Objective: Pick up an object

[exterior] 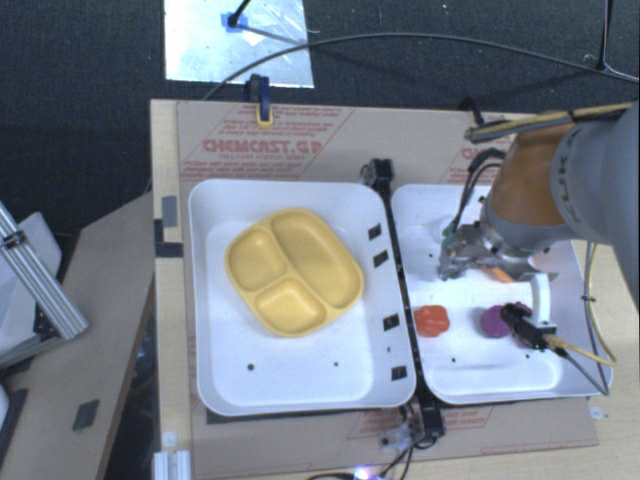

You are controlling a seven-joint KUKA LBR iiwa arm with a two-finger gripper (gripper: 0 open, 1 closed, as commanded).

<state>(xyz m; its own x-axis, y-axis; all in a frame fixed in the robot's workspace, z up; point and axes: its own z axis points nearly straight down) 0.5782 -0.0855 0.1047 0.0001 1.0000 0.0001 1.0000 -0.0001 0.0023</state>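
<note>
Two small objects lie in the right bin (pixel 470 383): an orange-red lump (pixel 432 319) near its left wall and a purple round piece (pixel 494 321) to the right of it. A sliver of something orange (pixel 501 276) shows under the wrist. My gripper (pixel 452 258) hangs low over the bin's middle left, just above and behind the orange-red lump, apart from both objects. The grey arm with its orange band (pixel 530 183) covers the bin's back right part.
The left bin (pixel 300 383) holds a yellow divided plate (pixel 293 270). A black divider with clips (pixel 392 268) runs between the bins. A white and black fitting with a yellow cable (pixel 535 323) sits just right of the purple piece.
</note>
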